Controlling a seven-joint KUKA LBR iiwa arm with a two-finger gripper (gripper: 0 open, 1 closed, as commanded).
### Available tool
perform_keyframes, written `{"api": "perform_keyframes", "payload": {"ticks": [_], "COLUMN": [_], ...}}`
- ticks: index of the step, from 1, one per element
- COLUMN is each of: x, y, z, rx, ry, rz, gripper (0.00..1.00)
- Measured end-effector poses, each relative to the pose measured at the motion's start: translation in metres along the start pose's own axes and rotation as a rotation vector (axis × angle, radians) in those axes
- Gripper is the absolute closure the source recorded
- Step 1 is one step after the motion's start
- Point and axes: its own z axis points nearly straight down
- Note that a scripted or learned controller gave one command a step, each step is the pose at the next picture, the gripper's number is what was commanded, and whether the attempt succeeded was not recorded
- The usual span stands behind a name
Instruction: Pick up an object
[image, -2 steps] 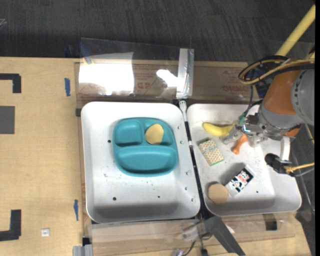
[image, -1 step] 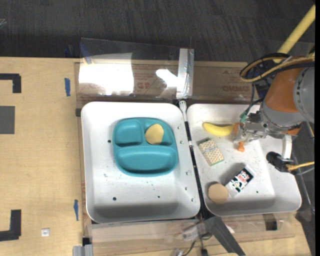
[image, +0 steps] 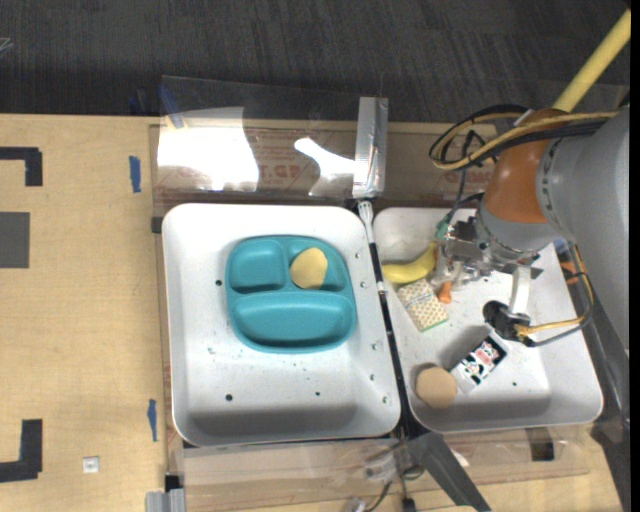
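My gripper (image: 452, 262) hangs low in the right bin (image: 570, 390), near its back left part. It is right beside the right end of a yellow banana (image: 410, 268) and above a small orange piece (image: 444, 293). A checked tan pad (image: 424, 304) lies just in front of the banana. Further forward lie a black and white box (image: 478, 361) and a round tan ball (image: 435, 385). I see nothing lifted off the bin floor.
The left bin (image: 200, 390) holds a teal divided tray (image: 290, 318) with a yellow round fruit (image: 308, 267) in its back right compartment. Black and yellow cables (image: 480, 135) loop behind the arm's orange band (image: 515, 188). A metal divider (image: 371, 150) stands behind the bins.
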Motion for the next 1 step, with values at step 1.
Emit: {"api": "perform_keyframes", "payload": {"ticks": [1], "x": [0.0635], "y": [0.0344], "z": [-0.0999], "rx": [-0.007], "ry": [0.004], "rz": [0.117], "gripper": [1.0]}}
